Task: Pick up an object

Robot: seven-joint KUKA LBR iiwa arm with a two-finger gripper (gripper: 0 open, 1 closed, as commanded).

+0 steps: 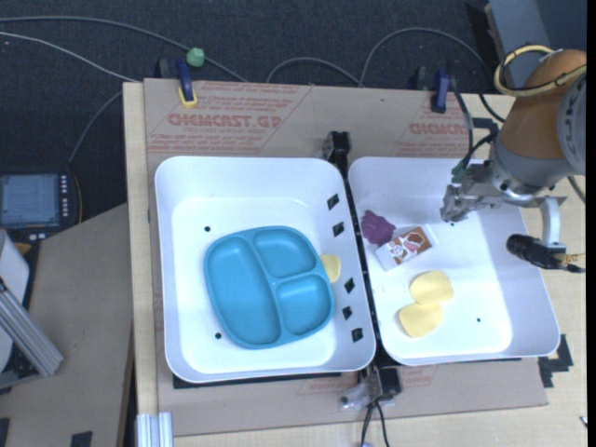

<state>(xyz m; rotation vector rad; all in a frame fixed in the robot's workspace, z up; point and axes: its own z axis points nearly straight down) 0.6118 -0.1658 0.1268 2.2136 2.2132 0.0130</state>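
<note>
My gripper (453,205) hangs over the back of the right bin (521,305), up and to the right of the objects. In that bin lie a purple lump (376,225), a small printed packet (407,245) and two pale yellow pieces (431,288) (420,319). The packet sits about fifty pixels left and below the fingertips. Nothing shows between the fingers, and their spread is too small to read.
The left bin (186,194) holds a blue divided tray (268,285), with a small yellow piece (331,268) at its right edge. A black divider with clips (346,250) runs between the bins. Cables and clamps line the bench's back edge.
</note>
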